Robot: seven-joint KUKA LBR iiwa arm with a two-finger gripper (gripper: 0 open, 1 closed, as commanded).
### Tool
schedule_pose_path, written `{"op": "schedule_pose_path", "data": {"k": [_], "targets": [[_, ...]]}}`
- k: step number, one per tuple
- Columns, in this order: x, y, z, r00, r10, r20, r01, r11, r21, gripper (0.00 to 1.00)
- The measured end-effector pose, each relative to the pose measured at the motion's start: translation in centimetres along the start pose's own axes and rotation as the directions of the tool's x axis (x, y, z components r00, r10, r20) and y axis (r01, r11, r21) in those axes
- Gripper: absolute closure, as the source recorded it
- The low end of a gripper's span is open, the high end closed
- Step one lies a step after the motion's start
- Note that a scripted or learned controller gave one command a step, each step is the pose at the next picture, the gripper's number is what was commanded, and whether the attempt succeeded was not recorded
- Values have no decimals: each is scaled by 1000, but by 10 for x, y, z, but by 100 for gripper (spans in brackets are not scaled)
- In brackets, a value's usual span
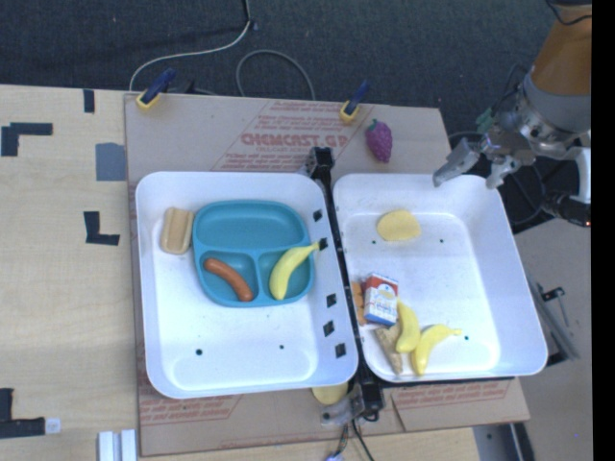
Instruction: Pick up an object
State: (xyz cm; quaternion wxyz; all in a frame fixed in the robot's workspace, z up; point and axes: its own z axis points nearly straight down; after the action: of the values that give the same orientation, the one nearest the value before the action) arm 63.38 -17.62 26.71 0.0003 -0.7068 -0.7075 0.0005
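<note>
White bin [500, 257] sits just below your hand [476, 164], which hovers spread and gripping nothing over its far rim. Nearest target: yellow chip [398, 225], down-left of the hand; bananas [423, 337] and carton [381, 300] lie farther, clustered, harder to isolate.

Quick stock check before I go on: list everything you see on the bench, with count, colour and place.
Bins: 2, white, side by side on the bench.
Divided tray: 1, blue, left bin.
Sausage: 1, orange-brown, in the tray.
Banana: 1, yellow, in the tray, tip over its right edge.
Bun: 1, tan, left bin, beside the tray.
Yellow lump: 1, right bin, upper part.
Small carton: 1, white, red and blue, right bin.
Bananas: 2, yellow, right bin, lower part.
Grapes: 1 bunch, purple, on the cardboard above the right bin.
Clamps: 2, blue and yellow, cardboard's top edge.
Gripper: 1, grey, above the right bin's upper right corner.
</note>
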Motion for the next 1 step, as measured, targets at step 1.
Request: {"op": "schedule_pose_path", "data": {"k": [1], "targets": [[53,-25,88,1000,-3,-3,3,1000,9,0]]}}
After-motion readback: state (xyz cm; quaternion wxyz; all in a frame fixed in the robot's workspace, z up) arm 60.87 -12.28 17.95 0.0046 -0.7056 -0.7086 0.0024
